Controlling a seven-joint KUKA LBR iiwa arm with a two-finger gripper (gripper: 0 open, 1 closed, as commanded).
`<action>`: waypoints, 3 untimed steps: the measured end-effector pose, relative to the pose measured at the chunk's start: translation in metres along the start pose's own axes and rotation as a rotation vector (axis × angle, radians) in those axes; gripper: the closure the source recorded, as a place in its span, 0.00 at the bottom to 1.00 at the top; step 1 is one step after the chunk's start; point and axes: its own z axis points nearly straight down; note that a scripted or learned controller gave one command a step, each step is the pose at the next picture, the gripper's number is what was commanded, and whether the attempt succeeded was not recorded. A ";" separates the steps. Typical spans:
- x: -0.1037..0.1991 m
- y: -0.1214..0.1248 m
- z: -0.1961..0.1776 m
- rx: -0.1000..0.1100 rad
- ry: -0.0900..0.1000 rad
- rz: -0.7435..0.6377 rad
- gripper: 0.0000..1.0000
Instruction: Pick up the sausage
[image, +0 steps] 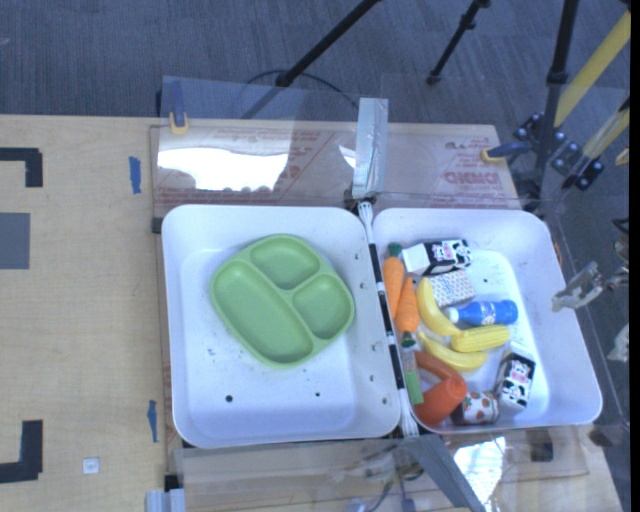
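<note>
How the jaws stand, and whether they have hold of anything, cannot be told from the camera view, and the same goes for the arm's pose. The reddish-orange, stubby toy sausage (438, 367) lies slantwise on the floor of the right shallow white bin (570, 345), in its near left part, close to the divider between the bins. A rounder orange toy piece (438, 405) presses against its near side, and a small red-and-white toy (478, 408) sits just beside that one. Over the sausage's far end lies a yellow plastic banana (472, 341), with a second yellow banana (432, 306) curving just beyond it; a blue bottle with a white cap (486, 313) rests across them. To the sausage's left a thin dark-green stick (410, 378) runs along the bin wall, and farther up that wall lie two orange toy carrots (402, 292) side by side. A pale speckled packet (456, 289) and a black-and-white carton (446, 255) lie toward the far end, and a small cow-patterned carton (517, 379) stands apart on the right. The left shallow white bin (200, 390) holds a light-green divided plastic plate (283, 300).
</note>
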 end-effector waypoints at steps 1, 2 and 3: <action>0.000 0.000 0.000 0.000 0.000 0.000 0.00; 0.000 0.000 0.000 0.000 0.000 0.000 0.00; -0.036 -0.030 -0.118 0.000 0.000 -0.054 0.00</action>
